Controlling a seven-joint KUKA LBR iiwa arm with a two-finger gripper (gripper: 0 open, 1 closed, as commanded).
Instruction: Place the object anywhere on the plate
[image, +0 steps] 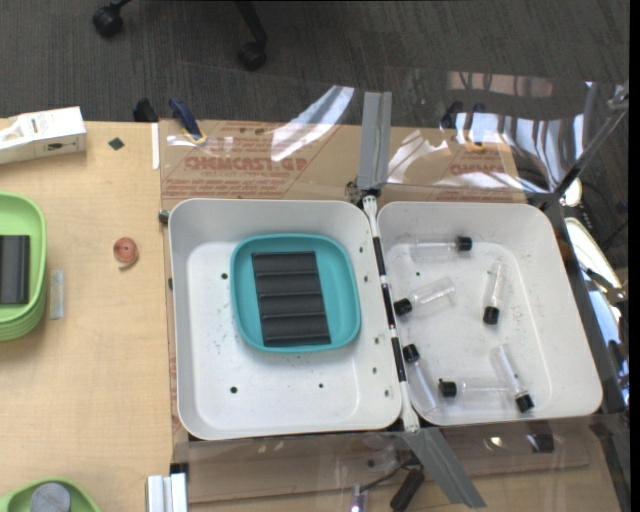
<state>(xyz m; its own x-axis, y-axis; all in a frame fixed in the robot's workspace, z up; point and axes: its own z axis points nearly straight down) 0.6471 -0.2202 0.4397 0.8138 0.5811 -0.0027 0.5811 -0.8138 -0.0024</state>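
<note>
We pick one vial (432, 295) from the r. bin (548, 335), grasp mid-body across its axis, and set it on the teal plate (245, 300). Fingers' state: cannot tell.

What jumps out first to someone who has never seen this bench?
The teal plate in the left white bin, carrying a dark ribbed block, draws the eye first. Next come the clear tubes with black caps scattered across the right bin.

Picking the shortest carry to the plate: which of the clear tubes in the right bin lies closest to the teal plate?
The tube with its black cap against the divider at mid-height of the right bin lies closest to the teal plate; the others lie farther right or lower.
</note>
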